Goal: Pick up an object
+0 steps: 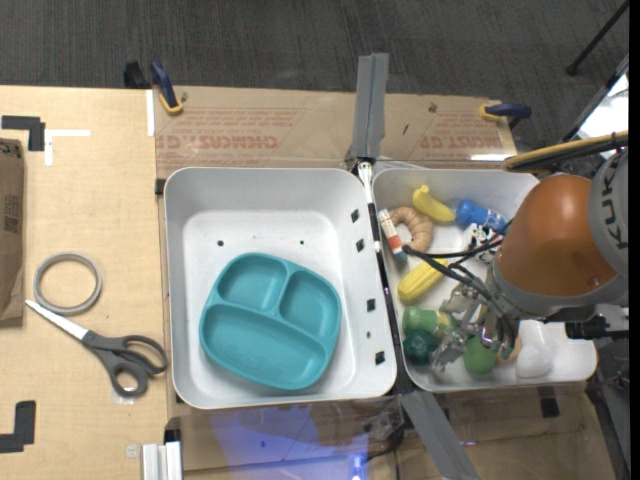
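Over the right bin (560, 368), the end effector (466, 334) hangs low among toys.

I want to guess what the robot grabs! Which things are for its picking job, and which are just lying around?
For the job: gripper; right bin toys: banana, corn, green toys, blue toy.

Just lying around: teal plate in the left bin; scissors; tape roll.
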`<state>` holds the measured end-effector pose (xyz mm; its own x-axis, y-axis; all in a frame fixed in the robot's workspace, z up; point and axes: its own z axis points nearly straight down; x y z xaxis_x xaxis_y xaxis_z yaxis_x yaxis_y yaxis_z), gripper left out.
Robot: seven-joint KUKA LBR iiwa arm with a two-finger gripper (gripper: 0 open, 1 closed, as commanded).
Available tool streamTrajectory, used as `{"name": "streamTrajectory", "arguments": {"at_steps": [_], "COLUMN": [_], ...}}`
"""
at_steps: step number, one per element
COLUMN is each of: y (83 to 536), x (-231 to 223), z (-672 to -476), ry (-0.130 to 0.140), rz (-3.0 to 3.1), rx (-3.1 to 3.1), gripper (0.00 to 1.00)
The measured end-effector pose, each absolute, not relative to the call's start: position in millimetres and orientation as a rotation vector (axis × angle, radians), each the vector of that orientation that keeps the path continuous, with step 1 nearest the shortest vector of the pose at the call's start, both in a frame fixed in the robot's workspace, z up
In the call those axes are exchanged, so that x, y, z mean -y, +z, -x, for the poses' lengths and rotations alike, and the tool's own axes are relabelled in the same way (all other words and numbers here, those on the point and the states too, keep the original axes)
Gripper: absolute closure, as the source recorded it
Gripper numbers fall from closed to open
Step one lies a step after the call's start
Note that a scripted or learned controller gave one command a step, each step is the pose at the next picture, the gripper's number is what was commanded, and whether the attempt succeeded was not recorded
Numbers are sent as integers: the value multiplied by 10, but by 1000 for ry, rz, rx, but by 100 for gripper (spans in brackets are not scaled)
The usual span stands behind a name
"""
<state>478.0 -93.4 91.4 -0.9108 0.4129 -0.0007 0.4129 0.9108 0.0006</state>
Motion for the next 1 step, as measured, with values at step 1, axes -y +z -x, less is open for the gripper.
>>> {"name": "streamTrajectory", "arguments": {"at_steps": [1], "y": [921], "x": [1104], "z": [-5598], "ry": [-1], "rz": [-1152], "rx": [-2920], "gripper": [0]}}
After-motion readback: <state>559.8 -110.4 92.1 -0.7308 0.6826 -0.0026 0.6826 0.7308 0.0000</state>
